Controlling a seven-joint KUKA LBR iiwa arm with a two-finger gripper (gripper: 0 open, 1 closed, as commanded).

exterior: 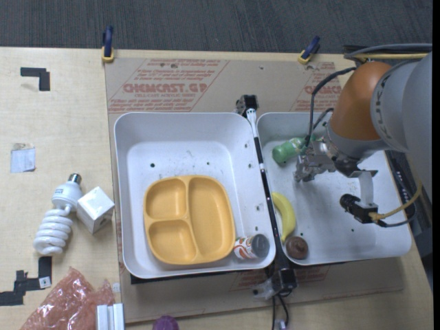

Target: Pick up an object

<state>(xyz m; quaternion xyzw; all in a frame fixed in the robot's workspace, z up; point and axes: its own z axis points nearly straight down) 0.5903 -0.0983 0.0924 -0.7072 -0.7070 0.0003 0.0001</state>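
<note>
The grey arm with its orange band (357, 102) reaches in from the right, and its metal two-finger tool (304, 170) hangs over the back left part of the right white bin (392, 243). Whether that tool stands wide or narrow cannot be told from this slanted view; nothing is seen between its tips. Just beside it, to the left, lies one green rounded object (285, 151), pale-capped at one end, resting near the bin's back left corner and very close to the tool, though contact cannot be made out.

Count the right bin: three things. The green one, then one yellow curved banana (284, 214) lying along the left wall, then one small brown round object (297, 247) at the front left corner, just past the banana's lower end.

Across the divider, the left white bin (130, 184) bears two things: one yellow plastic plate with three compartments (188, 220), sitting front and centre, and one small can-like object with an orange-and-white label and a grey top (250, 247), on its side at the front right corner, touching the plate's edge.

Out on the table (55, 122), left of the bins, one white spiral light bulb (56, 220) lies beside one white cube-shaped box (95, 209), with one pink mesh bag (65, 301) at the front edge.
</note>
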